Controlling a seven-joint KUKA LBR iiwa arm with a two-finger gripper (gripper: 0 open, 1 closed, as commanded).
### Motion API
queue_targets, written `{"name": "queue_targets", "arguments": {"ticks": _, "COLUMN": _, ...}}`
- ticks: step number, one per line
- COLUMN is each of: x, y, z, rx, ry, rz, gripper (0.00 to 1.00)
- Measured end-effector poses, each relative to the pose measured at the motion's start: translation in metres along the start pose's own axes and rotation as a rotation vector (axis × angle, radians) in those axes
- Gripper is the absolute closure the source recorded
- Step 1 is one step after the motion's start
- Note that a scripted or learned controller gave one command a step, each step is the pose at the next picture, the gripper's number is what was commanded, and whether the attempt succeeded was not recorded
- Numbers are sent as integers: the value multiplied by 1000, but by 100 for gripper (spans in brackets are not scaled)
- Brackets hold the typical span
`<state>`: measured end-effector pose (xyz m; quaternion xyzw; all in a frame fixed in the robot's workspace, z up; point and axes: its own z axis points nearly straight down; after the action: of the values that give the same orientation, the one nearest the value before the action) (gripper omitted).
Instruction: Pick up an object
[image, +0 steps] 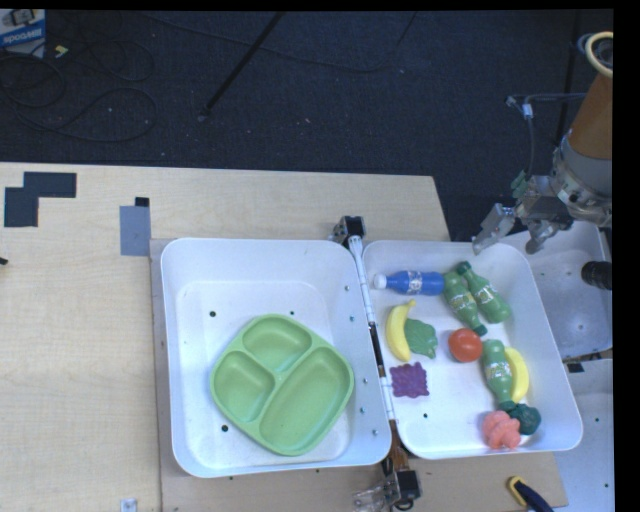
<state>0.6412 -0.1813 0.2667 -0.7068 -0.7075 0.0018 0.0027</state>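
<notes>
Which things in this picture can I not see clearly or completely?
1. Arm: cut off by the top and right edges of the camera view.
2. Right banana: partly hidden by a green bottle lying against it.
3. Pink toy: too blurred to identify.
4. Yellow-tipped tool below the right bin: cut off by the bottom edge.

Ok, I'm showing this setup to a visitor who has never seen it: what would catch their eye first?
Most likely the big green divided plate lying in the left bin. Next comes the colourful jumble of toy food in the right bin, among it a blue bottle, a red tomato, a yellow banana and purple grapes. The gripper hangs beyond that bin's far right corner, holding nothing.
</notes>
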Motion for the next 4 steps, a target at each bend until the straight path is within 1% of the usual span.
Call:
{"name": "queue_targets", "arguments": {"ticks": 1, "x": -21, "y": 2, "z": 99, "rx": 3, "ry": 1, "rz": 0, "gripper": 0}}
{"name": "queue_targets", "arguments": {"ticks": 2, "x": 5, "y": 4, "z": 163, "rx": -2, "ry": -1, "rz": -1, "gripper": 0}}
{"name": "queue_targets", "arguments": {"ticks": 3, "x": 49, "y": 5, "z": 180, "rx": -4, "ry": 0, "rz": -1, "gripper": 0}}
{"name": "queue_targets", "arguments": {"ticks": 4, "x": 49, "y": 5, "z": 172, "rx": 0, "ry": 3, "rz": -1, "gripper": 100}}
